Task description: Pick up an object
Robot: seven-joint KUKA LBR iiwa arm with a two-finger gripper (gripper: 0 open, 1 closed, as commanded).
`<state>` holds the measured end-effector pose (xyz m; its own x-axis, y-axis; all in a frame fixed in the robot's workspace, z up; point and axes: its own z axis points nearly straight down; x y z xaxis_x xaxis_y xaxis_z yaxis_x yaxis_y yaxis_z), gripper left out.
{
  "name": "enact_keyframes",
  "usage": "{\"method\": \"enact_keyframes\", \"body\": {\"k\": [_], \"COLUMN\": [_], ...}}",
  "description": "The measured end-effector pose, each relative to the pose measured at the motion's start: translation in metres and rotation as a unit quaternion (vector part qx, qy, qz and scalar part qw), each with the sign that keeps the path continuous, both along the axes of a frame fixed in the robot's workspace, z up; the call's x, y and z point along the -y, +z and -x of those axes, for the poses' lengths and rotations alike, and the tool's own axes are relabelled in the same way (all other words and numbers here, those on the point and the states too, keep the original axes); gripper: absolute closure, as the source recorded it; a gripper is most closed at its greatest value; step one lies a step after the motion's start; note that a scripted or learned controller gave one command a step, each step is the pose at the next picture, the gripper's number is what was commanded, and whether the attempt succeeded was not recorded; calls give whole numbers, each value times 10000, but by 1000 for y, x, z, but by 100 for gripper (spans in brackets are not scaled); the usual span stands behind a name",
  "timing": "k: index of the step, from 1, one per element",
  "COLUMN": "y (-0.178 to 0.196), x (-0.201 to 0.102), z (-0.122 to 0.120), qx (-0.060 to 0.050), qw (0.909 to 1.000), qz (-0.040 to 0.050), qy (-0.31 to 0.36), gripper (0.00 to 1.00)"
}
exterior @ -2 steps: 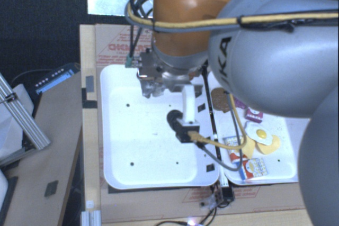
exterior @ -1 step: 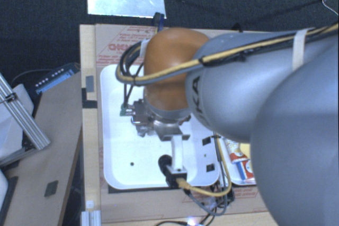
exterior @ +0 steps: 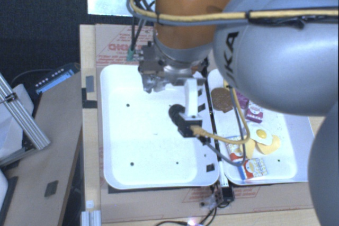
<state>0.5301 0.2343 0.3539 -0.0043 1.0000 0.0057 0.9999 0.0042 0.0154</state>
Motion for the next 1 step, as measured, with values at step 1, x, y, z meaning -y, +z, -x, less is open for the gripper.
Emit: {"method": "enact_keyframes", "body": {"k": [1], "y": [-138], "x": [1], "z": [39], "qx": [-149], "qw": [9999], "qz": [55], "qy": [-13], "gripper": [100]}}
